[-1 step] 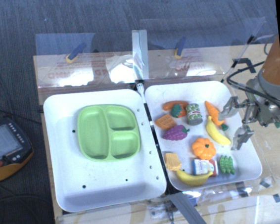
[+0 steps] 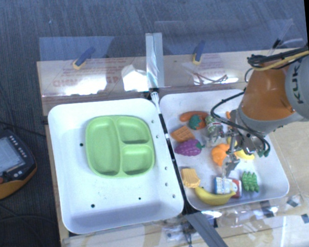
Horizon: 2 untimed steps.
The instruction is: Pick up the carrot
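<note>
We see the carrot (image 2: 193, 116) lying at the right bin's (image 2: 279, 186) far-left part, its long axis across the bin. Our gripper (image 2: 230, 152) hangs nearer the bin's middle; whether it is clenched we cannot tell.

A green divided plate (image 2: 119, 146) lies in the left bin (image 2: 76, 210). In the right bin (image 2: 282, 186) sit purple grapes (image 2: 188, 148), a banana (image 2: 213, 197), a small carton (image 2: 224, 184) and a green piece (image 2: 250, 182). A handheld pendant (image 2: 5, 158) lies on the floor.
</note>
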Available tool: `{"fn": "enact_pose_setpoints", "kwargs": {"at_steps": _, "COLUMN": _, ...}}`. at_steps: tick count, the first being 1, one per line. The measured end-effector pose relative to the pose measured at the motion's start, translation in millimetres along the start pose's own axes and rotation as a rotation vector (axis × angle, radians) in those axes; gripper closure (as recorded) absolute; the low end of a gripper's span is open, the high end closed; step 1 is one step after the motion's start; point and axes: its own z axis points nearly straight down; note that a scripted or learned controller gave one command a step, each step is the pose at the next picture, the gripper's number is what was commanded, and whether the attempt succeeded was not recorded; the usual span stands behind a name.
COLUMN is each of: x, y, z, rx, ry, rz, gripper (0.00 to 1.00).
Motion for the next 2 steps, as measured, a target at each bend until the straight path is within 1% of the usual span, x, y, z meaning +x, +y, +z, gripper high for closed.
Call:
{"fn": "enact_pose_setpoints", "kwargs": {"at_steps": 1, "x": 0.0, "y": 1.6, "z": -7.4, "rx": 0.001, "ry": 0.002, "rz": -0.002, "gripper": 1.00}}
{"fn": "enact_pose_setpoints", "kwargs": {"at_steps": 2, "x": 20.1, "y": 41.0, "z": -138.2, "rx": -0.001, "ry": -0.009, "rz": 0.124, "gripper": 1.00}}
